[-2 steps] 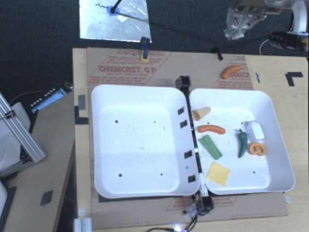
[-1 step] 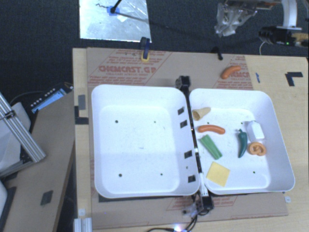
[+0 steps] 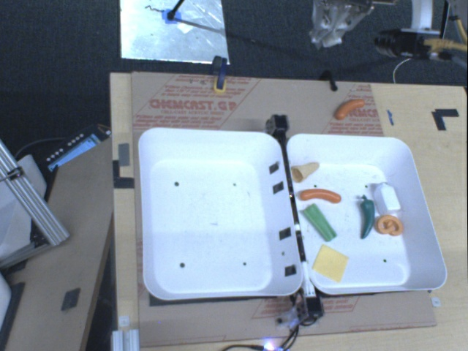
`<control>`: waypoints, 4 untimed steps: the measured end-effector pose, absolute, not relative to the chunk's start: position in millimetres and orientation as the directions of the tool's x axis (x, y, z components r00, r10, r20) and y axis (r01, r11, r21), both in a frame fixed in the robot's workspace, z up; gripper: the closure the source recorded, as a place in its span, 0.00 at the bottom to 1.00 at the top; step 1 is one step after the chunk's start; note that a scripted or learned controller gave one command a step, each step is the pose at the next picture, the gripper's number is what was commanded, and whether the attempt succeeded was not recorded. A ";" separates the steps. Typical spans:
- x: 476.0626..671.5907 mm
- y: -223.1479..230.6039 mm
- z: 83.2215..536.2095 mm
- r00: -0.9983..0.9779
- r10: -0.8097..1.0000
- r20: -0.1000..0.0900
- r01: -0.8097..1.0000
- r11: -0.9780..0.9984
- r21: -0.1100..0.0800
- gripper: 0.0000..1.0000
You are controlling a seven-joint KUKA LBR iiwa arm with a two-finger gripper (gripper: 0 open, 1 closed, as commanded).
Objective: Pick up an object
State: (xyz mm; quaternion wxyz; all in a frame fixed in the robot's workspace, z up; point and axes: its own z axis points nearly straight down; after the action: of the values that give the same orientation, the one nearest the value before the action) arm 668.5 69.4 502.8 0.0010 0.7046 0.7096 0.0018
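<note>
- Gripper (image 3: 330, 22) hangs high past the bench's far edge; whether its fingers are parted I cannot tell.
- Right bin (image 3: 420, 189): one sausage (image 3: 320, 195), cone (image 3: 305, 170), green block (image 3: 319, 221), pepper (image 3: 366, 216), yellow slice (image 3: 330, 262), ring (image 3: 389, 226), white block (image 3: 386, 197).
- Second sausage (image 3: 349, 109) outside.

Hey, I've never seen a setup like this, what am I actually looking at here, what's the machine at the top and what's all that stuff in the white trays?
One camera looks down at a slant on a bench with two shallow white bins. At the top right hangs the robot arm's gripper, high above the bench and holding nothing I can see; its job is to pick up an object. The left bin and the right bin sit side by side. In the right one lie toy foods: a cone, a sausage, a green stick, a yellow slice, a green pepper, an orange ring and a white block. Another sausage lies outside, on the board behind.
</note>
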 end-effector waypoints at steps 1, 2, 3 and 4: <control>668.2 98.2 537.5 -0.007 1.000 0.001 1.000 0.007 0.006 1.00; 668.3 116.4 535.2 -0.005 1.000 0.001 1.000 0.005 0.003 1.00; 668.2 140.3 535.2 -0.006 1.000 0.001 1.000 0.006 0.003 1.00; 668.2 161.8 535.2 -0.006 1.000 0.001 1.000 0.006 0.002 1.00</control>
State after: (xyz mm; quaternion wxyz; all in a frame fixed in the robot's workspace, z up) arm 668.2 161.8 535.2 0.0004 0.7050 0.7092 0.0013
